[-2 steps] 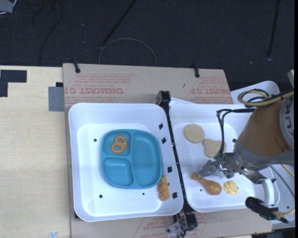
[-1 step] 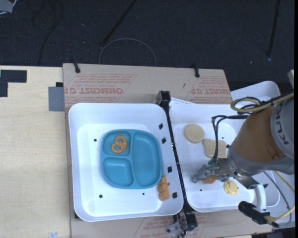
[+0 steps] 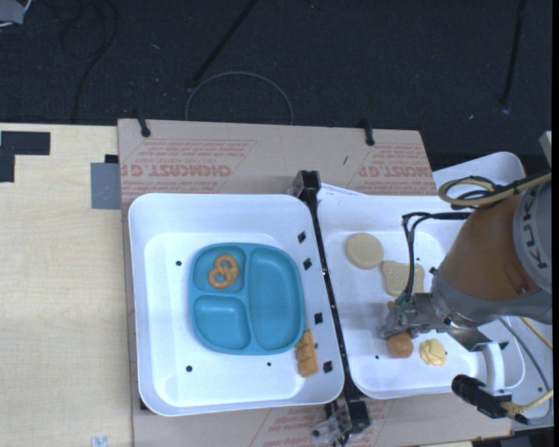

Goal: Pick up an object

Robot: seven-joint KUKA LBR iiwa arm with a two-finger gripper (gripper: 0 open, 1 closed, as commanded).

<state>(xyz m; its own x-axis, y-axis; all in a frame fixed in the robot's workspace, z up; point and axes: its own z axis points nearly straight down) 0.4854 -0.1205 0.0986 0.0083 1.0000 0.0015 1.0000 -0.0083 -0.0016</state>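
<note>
- I see the gripper (image 3: 402, 322) low in the right bin (image 3: 373, 380), directly above a small orange-brown ball (image 3: 401, 345).
- I cannot tell its grip state.
- Beside the ball: a yellow piece (image 3: 433, 352).
- Left bin: blue tray (image 3: 247, 298) holding a pretzel (image 3: 224, 271).
- Cardboard (image 3: 270, 161) print, upside down: "CHEMCAST GP".
</note>
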